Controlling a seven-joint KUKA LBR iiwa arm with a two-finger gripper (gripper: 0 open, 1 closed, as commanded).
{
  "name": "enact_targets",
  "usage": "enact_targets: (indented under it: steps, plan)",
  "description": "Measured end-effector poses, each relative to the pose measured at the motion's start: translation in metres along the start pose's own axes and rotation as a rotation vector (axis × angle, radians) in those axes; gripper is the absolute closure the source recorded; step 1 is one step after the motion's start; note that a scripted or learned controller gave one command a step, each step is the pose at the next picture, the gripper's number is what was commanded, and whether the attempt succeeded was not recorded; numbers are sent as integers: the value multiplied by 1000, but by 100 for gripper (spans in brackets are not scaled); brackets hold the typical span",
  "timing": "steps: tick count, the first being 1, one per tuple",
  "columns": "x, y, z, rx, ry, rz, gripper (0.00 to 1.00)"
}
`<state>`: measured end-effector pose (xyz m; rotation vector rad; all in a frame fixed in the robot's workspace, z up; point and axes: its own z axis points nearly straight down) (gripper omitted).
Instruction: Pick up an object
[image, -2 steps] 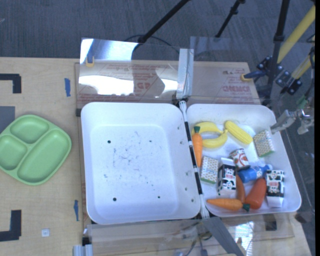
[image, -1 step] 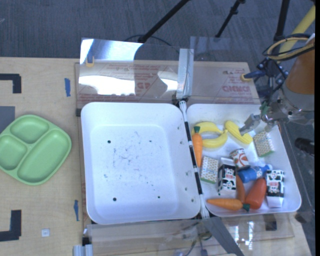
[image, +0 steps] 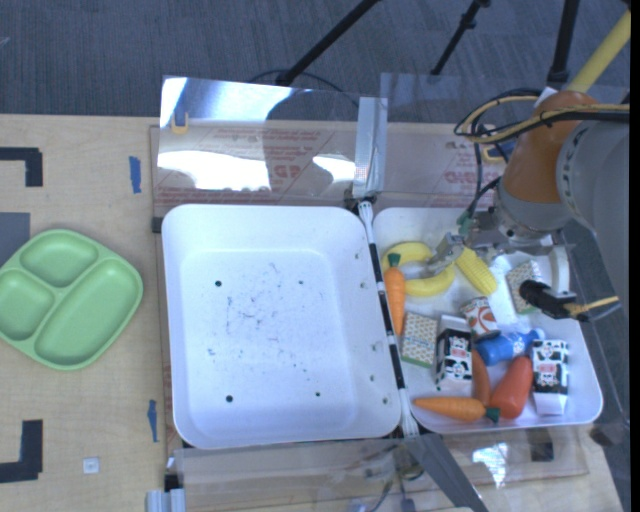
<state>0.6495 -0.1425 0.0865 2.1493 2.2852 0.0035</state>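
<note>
Sitting in the right bin (image: 585, 405), the banana (image: 418, 268) curls next to a corn cob (image: 474, 270), and the gripper (image: 445, 254) hangs right over it with its fingers a bit apart, nothing between them. Carrots (image: 396, 300), milk cartons (image: 455, 360) and a blue bottle (image: 506, 347) crowd around it. Left bin (image: 270, 225) is next door, with a green plate (image: 66, 297) off on the bench.

I have one fixed camera above the bench, looking down at a slant, far enough back to take in both white bins: the left bin (image: 265, 320) fills the middle, the right bin (image: 585, 395) runs toward my right edge. The view faces the dark floor beyond, with the arm (image: 575, 170) entering from the right.
</note>
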Motion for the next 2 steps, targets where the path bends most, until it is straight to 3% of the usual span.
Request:
enact_targets:
  steps: [1, 2]
  plan:
    - [1, 2, -12, -3, -2, -3, 100]
    - [-1, -23, -99, 1, 0, -144, 100]
